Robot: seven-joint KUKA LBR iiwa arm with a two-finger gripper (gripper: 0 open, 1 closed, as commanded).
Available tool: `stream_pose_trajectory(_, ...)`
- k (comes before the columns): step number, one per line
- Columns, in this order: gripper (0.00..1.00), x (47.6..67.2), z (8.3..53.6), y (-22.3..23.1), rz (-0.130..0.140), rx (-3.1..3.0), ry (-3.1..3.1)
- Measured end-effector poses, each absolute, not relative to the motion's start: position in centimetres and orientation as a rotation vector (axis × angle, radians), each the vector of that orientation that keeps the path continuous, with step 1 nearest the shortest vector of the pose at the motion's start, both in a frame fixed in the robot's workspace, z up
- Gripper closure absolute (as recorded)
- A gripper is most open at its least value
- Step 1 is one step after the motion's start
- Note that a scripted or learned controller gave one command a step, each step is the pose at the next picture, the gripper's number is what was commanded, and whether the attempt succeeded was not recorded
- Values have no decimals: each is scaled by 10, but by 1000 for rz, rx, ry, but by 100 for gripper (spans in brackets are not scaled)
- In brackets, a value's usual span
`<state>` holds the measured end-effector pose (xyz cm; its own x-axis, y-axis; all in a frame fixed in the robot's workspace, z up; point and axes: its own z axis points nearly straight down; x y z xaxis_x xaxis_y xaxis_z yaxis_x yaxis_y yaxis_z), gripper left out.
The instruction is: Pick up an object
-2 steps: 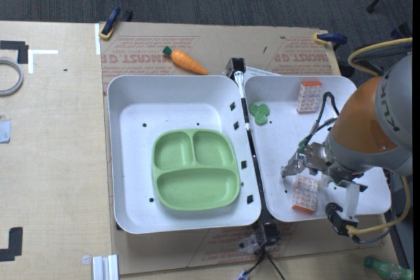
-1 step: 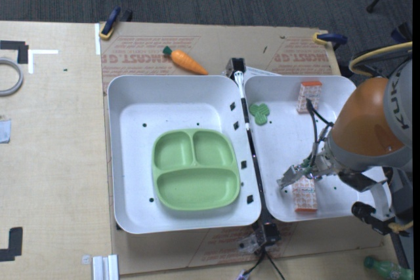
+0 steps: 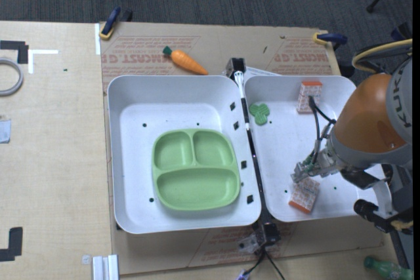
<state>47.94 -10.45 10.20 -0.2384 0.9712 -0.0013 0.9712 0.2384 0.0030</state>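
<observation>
Carton (image 3: 305, 195), a small packet with an orange-red end, lies flat near the front of the right bin (image 3: 282, 141). The gripper (image 3: 307, 169) is positioned directly above the carton's rear end, close to or touching it; contact cannot be confirmed. Whether the fingers are released or clenched cannot be determined, and no object is visibly between them. The arm (image 3: 371, 121), with its orange band, extends over the right side of this bin.

A second carton (image 3: 308, 96) stands near the rear wall of the right bin. A green toy (image 3: 260, 113) lies near the rear left corner of the same bin.

The left bin (image 3: 131, 115) contains a green divided plate (image 3: 195, 169). A toy carrot (image 3: 185, 60) lies on the cardboard sheet (image 3: 216, 49) behind the left bin, on the desk (image 3: 52, 174).
</observation>
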Motion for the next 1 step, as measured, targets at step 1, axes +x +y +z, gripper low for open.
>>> stream_pose_trajectory(1, 0, 479, 102, -104, 2, 1937, 2470)
